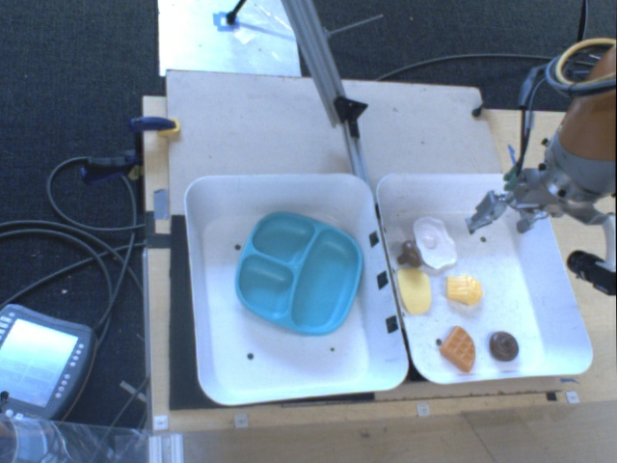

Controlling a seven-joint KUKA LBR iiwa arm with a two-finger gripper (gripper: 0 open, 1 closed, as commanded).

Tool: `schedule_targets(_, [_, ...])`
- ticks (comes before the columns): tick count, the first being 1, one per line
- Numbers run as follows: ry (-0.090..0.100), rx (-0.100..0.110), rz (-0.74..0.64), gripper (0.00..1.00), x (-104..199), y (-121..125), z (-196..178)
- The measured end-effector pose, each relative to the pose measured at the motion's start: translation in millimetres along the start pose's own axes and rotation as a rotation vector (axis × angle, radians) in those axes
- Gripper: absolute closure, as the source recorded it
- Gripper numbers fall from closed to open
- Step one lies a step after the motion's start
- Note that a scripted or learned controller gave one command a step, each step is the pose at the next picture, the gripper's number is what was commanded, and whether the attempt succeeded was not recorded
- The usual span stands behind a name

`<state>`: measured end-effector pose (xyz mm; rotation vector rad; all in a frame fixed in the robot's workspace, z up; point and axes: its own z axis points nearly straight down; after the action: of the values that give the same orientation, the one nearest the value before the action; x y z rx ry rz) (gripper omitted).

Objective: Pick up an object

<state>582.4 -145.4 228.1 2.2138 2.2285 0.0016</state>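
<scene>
The right bin (569,307) holds several small food toys: a white piece (434,242) with a small brown piece (410,255) against it, a pale yellow piece (415,290), a ridged yellow piece (464,290), an orange waffle-like piece (459,348) and a round dark brown piece (503,345). My gripper (503,219) hangs over the far part of this bin, to the right of the white piece and apart from it. It is open, with nothing between its fingers.
The left bin (207,258) holds a blue divided plate (300,271). A grey pole (318,51) slants down to the wall between the bins. Cables and a pendant (34,355) lie on the floor at the left.
</scene>
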Motion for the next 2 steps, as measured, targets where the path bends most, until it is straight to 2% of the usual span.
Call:
schedule_targets(1, [0.0, -0.001, 0.002, 0.0, 0.1, 0.1, -0.1])
schedule_targets(2, [0.0, 0.006, 0.006, 0.0, -2.4, -2.8, 62.3])
